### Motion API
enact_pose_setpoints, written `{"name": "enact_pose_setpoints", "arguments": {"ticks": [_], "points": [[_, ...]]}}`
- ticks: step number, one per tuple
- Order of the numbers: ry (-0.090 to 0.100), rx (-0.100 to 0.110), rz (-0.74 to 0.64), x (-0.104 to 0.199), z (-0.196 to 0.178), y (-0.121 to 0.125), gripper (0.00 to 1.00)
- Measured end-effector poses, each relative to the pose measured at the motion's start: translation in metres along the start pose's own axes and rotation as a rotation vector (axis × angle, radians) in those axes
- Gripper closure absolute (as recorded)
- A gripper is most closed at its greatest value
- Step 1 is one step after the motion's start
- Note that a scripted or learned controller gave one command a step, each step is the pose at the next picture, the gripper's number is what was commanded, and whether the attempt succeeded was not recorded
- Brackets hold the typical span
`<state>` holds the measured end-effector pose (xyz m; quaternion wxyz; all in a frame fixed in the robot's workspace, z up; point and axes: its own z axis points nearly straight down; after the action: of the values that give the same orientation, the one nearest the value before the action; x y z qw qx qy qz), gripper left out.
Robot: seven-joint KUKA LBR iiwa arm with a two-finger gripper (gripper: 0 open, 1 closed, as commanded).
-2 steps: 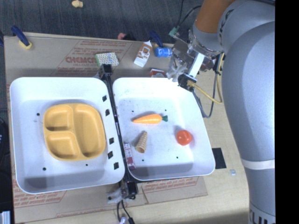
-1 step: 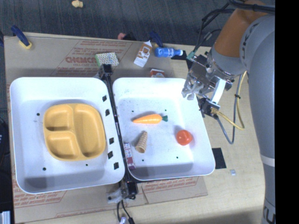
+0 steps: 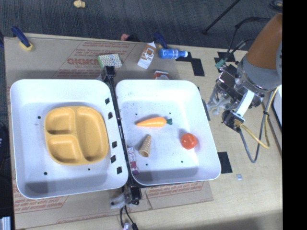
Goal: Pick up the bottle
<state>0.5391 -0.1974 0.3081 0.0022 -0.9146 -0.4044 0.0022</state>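
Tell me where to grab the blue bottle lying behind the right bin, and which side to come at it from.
Grip the blue bottle across its wider body, probably from straight above. It lies on its side on the bench, long axis left to right, so fingers should close front to back. The small carton beside it crowds the left end.

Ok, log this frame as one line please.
gripper: right of bins, fingers unclear | bottle: lying on bench behind right bin, untouched | phase: pre-grasp

Bottle (image 3: 171,53) lies behind right bin (image 3: 201,104).
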Motion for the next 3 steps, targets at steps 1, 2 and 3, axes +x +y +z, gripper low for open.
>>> {"name": "enact_pose_setpoints", "arguments": {"ticks": [1,2,3], "points": [[0.000,-0.001,-0.084,-0.018,0.029,-0.014,1.00],[0.000,0.000,-0.006,-0.048,0.046,-0.042,1.00],[0.001,0.002,0.200,-0.043,0.069,-0.046,1.00]]}}
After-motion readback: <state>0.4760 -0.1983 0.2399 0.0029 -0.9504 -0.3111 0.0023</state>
